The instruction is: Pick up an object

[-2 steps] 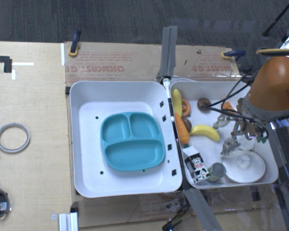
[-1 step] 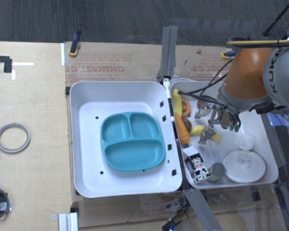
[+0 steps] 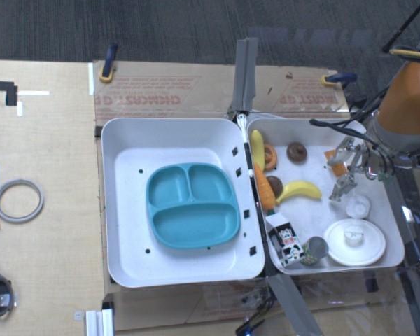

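The right bin (image 3: 392,208) holds several objects. A yellow banana (image 3: 301,190) lies in its middle, and an orange carrot (image 3: 264,187) rests along its left wall. A chocolate donut (image 3: 297,152) sits toward the back. My gripper (image 3: 343,179) hangs over the bin's right half, just right of the banana's tip. A small orange object (image 3: 334,162) lies beside the gripper's left side, partly hidden by it. A clear cup (image 3: 358,206) stands just below and right of the gripper. I see nothing held in the gripper.
A white lidded bowl (image 3: 355,242), a milk carton (image 3: 285,243) and a can (image 3: 313,249) fill the right bin's front. A second banana (image 3: 257,145) and a glazed donut (image 3: 269,157) lie at the back left. The left bin (image 3: 119,187) holds a teal divided plate (image 3: 193,206).
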You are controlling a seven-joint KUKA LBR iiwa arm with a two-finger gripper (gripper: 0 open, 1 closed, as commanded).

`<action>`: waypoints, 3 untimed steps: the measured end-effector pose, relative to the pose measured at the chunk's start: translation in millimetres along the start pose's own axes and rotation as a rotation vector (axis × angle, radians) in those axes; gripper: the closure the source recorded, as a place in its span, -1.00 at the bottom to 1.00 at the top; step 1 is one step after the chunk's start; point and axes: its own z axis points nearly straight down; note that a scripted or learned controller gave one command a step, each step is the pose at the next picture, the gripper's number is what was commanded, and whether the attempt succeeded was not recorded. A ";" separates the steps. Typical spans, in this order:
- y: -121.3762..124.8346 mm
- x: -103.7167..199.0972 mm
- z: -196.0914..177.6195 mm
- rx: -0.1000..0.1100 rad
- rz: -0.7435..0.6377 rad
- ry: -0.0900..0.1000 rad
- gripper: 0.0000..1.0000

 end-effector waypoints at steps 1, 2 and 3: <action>37.3 -34.0 -0.1 -0.001 -0.040 -0.001 -1.00; 37.9 -36.0 -11.8 0.000 -0.042 -0.009 1.00; 91.2 -24.4 -138.8 -0.002 -0.030 -0.001 1.00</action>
